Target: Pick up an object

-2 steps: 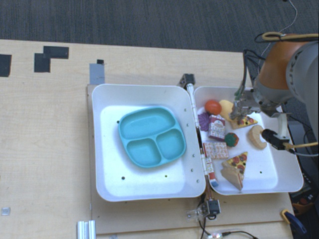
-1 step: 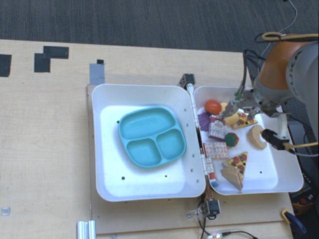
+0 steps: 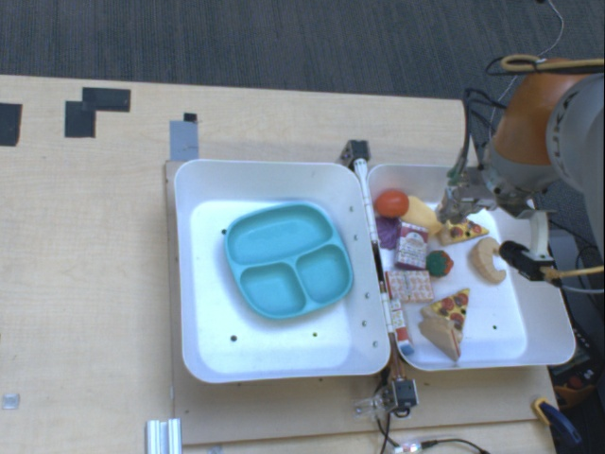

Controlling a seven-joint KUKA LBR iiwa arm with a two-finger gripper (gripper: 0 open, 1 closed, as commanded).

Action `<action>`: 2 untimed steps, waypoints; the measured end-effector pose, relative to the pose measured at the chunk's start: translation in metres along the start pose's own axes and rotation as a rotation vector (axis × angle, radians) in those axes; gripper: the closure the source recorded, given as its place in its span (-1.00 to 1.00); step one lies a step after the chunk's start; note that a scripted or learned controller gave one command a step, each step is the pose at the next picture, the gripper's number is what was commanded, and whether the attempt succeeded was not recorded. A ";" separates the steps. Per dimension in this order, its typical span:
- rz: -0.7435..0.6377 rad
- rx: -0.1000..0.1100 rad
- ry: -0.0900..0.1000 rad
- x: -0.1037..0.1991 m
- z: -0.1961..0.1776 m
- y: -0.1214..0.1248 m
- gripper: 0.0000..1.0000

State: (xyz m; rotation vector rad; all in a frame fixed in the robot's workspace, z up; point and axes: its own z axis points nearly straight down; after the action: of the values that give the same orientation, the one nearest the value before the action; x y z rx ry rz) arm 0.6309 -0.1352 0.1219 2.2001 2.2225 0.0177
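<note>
The jaws point(image 3: 460, 206) hang over the right bin's point(image 3: 544, 348) far edge, above a pizza slice point(image 3: 462, 232); whether they stand wide or narrow, I cannot tell.

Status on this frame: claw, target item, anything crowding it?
Claw low over right bin, fingers unclear. Nearest item: pizza slice directly beneath, not seen gripped. Yellow piece and tan crescent close alongside.
</note>
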 end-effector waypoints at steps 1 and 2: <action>0.000 0.000 0.000 0.000 0.000 0.000 -1.00; 0.007 0.000 -0.002 0.028 0.028 -0.030 -1.00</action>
State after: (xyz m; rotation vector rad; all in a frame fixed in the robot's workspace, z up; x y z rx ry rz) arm 0.6015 -0.1073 0.0934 2.2066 2.2132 0.0157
